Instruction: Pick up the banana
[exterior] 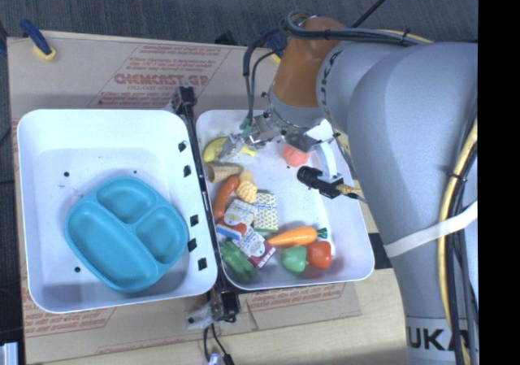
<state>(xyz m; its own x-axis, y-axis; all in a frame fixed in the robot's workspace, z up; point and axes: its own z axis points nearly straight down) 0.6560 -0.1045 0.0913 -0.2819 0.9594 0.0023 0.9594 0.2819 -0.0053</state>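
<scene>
The yellow banana [214, 148] lies at the far left corner of the right bin [351, 229], close to the divider. My gripper [244, 138] hangs just to its right, low over the bin's far end, under the orange band of the arm. Its fingers point left toward the banana, and nothing shows between them.
The right bin also holds a carrot [292, 236], a red tomato [319, 254], a green pepper [293, 259], a pink piece [294, 155], a corn cob [246, 190] and several small packets. A blue divided plate [126, 232] lies in the left bin [49, 136].
</scene>
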